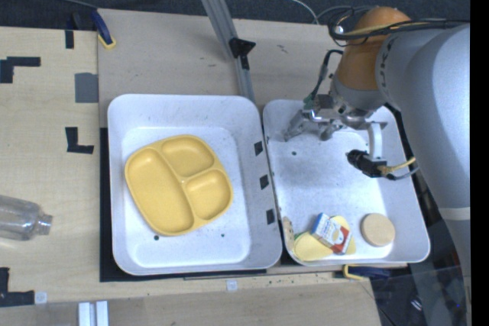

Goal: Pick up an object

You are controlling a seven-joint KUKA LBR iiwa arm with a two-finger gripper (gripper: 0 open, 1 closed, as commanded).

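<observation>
Pincer (309, 126): hangs low over the right bin (306, 172) near its 11 o'clock corner; whether it is open or closed I cannot tell, and nothing shows in its grip.
Task's things: three candidates sit along the right bin's 6 o'clock edge, well apart from the pincer. A round tan disc (377, 230) lies toward 5 o'clock, a small printed packet (333, 231) just beside it toward 9 o'clock, and a yellow piece (309, 246) touches or lies under the packet.
Risk, distance: the pincer stands at the far end of the bin from all three, so a descent where it is now would likely close on bare floor.
Risk, clutter: packet and yellow piece overlap, so a grasp there could catch both, or push one aside and lose it.
Risk, wall: all three sit close to the bin's near wall; a pincer coming down there may strike the rim or pin an item against it.
Risk, disc: it looks flat and low, likely hard to get under.
Left bin (183, 107): holds a yellow divided plate (178, 183) at its middle.
Worktop (153, 57): a clear bottle (21, 219) lies at 9 o'clock, outside both bins.
</observation>
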